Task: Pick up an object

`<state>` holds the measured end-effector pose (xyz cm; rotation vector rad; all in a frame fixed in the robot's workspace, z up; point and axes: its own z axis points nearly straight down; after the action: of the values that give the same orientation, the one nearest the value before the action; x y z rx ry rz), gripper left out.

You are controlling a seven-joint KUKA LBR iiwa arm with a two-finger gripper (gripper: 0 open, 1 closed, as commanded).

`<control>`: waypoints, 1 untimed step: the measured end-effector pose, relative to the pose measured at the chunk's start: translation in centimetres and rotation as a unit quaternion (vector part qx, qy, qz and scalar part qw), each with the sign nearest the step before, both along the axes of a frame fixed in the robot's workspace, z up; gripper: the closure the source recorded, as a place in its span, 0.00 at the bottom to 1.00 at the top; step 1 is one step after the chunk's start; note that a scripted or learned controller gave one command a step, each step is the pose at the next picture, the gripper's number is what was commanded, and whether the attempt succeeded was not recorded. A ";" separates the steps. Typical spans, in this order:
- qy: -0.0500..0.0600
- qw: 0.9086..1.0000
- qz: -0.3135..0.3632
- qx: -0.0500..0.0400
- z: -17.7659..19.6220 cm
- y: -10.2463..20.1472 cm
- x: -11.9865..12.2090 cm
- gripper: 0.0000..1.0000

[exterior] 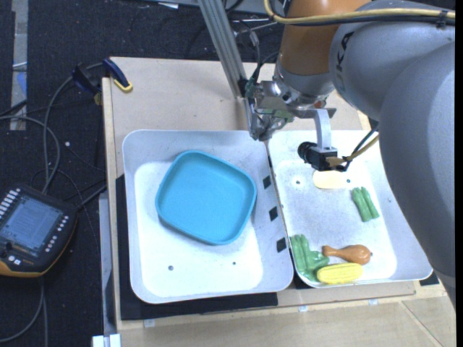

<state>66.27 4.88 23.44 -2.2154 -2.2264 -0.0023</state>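
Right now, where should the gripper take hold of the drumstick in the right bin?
Probably the drumstick's thin handle end, toward the green toy, coming straight down. The corn lies close along its near side, so fingers fit better across the narrow shaft than around the fat end.

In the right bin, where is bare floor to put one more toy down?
Bare floor lies in the middle of the right bin, between the pale oval piece, the green bean toy and the drumstick. The near corner is crowded: drumstick, corn, green vegetable.

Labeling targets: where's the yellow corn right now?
The yellow corn lies in the right bin at its near edge, just below the drumstick and right of the green vegetable.
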 end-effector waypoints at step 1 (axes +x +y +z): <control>0.000 1.000 0.000 0.000 0.1 4.4 -0.9 1.00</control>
<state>65.37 9.31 23.55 -2.2163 -2.2253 -0.0008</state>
